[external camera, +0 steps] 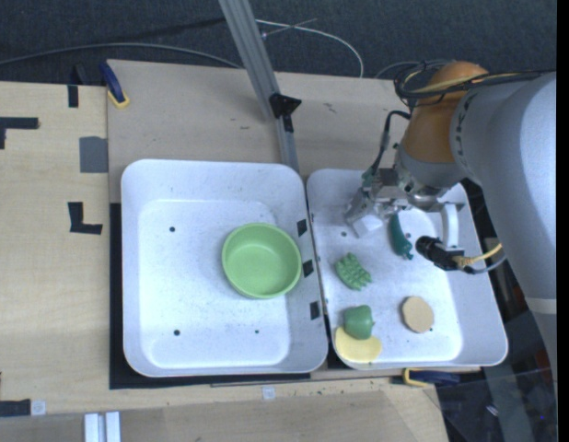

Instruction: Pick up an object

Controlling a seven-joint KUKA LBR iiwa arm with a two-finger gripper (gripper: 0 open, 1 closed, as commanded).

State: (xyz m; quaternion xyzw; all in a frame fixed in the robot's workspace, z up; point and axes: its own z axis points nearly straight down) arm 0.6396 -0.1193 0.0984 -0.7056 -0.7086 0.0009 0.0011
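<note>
My gripper (pixel 365 216) hangs low over the back of the right bin (pixel 478 330), below the orange-banded wrist (pixel 432 132). A small teal object (pixel 398 236) lies just to its right, close to it but not visibly between the fingers. A green ridged toy (pixel 354 271) sits a little in front of the gripper. Nearer the front edge are a green rounded toy (pixel 358 320), a yellow piece (pixel 356 346) touching it, and a tan disc (pixel 417 314).
The left bin (pixel 151 247) holds a light green bowl (pixel 261 261). A grey pole (pixel 257 63) slants down to the seam between the bins. A black connector with cable (pixel 436 250) hangs from the arm over the right bin.
</note>
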